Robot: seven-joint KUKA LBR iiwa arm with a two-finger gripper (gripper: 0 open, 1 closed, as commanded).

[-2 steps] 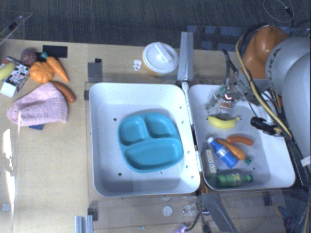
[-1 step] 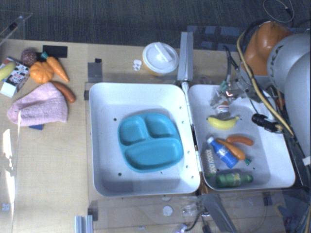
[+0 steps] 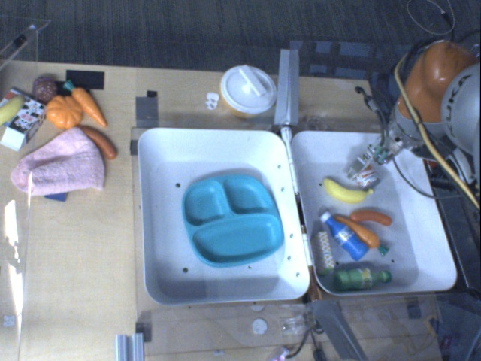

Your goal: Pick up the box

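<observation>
Pincer state unclear, low in right bin above banana; no labels legible.

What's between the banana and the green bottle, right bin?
In the camera view, a blue bottle and a carrot lie side by side between the banana and the green bottle.

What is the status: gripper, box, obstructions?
Gripper over right bin, far side, beside banana. Likely box, speckled pack by bin's left wall, lies apart. Blue bottle alongside pack.
</observation>
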